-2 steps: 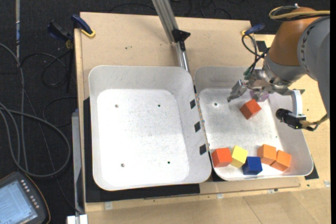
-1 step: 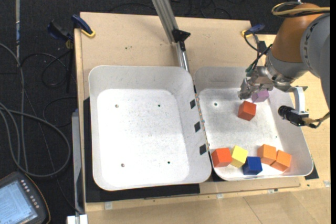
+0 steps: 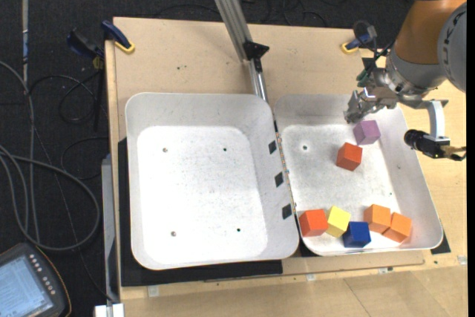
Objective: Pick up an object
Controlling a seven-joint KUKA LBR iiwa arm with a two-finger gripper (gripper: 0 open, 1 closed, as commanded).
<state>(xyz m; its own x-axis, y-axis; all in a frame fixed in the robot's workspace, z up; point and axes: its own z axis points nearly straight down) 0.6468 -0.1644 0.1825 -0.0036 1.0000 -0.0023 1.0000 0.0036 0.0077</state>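
Purple block [image 3: 367, 132] lies just below jaws.

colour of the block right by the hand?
Pale purple block, just below the hand, in the camera view.

The arm [image 3: 434, 26] is cut off by the picture's edge at three o'clock, so its upper part is out of sight. The tool [image 3: 361, 108] is small and dark against the bin wall, and how its tips stand cannot be made out. The purple block [image 3: 367, 132], just beside it at five o'clock, may or may not touch it. At seven o'clock a screen [image 3: 26, 286] is clipped by the corner. The slanted metal pole [image 3: 226, 0] runs off at twelve o'clock.
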